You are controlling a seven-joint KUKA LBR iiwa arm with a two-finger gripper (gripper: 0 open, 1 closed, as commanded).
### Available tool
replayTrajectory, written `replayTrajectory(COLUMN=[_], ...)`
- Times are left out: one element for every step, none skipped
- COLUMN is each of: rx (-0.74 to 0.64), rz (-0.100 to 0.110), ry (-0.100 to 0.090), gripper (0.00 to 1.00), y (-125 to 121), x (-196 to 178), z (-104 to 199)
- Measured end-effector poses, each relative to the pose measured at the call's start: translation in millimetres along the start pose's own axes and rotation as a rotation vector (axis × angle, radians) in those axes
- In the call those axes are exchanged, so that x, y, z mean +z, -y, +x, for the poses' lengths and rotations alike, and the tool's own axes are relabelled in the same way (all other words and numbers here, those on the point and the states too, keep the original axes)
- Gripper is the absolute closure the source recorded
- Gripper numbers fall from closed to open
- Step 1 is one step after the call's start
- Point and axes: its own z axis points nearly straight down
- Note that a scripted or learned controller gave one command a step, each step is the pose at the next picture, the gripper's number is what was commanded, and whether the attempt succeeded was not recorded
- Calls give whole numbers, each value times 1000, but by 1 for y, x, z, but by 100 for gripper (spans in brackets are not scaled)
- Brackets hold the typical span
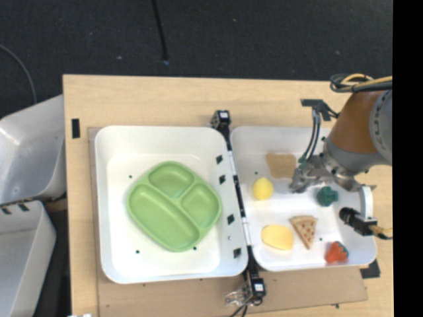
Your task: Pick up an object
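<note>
While the grey arm with its orange band is reaching in from the right, its end effector is hanging low over the right-hand shallow white bin, which is sitting on the pale wooden counter. From this angle it cannot be told whether the end effector is spread or pressed together, and nothing can be seen between its tips.

Candidate things for the pick are all lying in that right bin: a flat tan bread-like square just left of the end effector, a small yellow lemon-shaped toy further left, a dark green rounded toy just right of it, a tan triangular wedge with red dots, a larger yellow rounded toy touching or nearly touching the wedge, and a red strawberry-like toy near the front corner. A green three-compartment plastic tray is lying alone in the left white bin.

Risks, as judged from here: the end effector is hovering between the tan square and the green toy rather than squarely over either, so a descent may be closing on bare bin floor. The tan square is looking thin and flat, so the tips may be sliding over it. The rounded toys may be rolling away if nudged off-centre.
</note>
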Motion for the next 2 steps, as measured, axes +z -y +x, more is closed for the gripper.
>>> replayTrajectory(rx=[-4,-10], rz=[-1,-3], ry=[0,0], gripper=[100,100], y=[8,6], x=[-51,-98], z=[-6,-8])
